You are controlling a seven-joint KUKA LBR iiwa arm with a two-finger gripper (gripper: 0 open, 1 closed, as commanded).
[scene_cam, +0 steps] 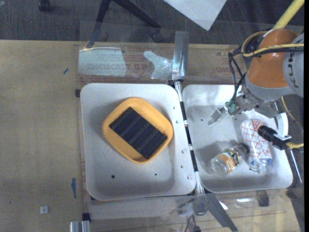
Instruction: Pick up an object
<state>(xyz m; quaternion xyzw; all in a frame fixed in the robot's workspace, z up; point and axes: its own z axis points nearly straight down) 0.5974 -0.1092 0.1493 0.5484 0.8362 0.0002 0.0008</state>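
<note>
Dark carpet runs along the top of the shot, with an office chair base [120, 4] and a white sheet [193, 1] poking in. Below that is a tan wooden bench [34, 129] carrying the two white bins side by side.

Left bin [96, 178] has just one thing in it: a yellow dish-shaped thing [115, 138] with a black ribbed panel [137, 132] set into its middle, sitting at an angle roughly mid-bin.

Right bin [203, 98] has the smaller stuff, all bunched toward the near right corner. A small bottle [229, 159] with an orange label lies on its side, and just to its right is a red-and-white packet [255, 141] with something clear and crinkly [260, 164] touching its lower end.

The arm [270, 64], orange band and all, comes in from the right. Its gripper [218, 116] sits over bare floor in the far left part of the right bin, apart from the bottle and the packet. Honestly can't tell whether it's open or closed at this resolution, and nothing visible is caught in it.
</note>
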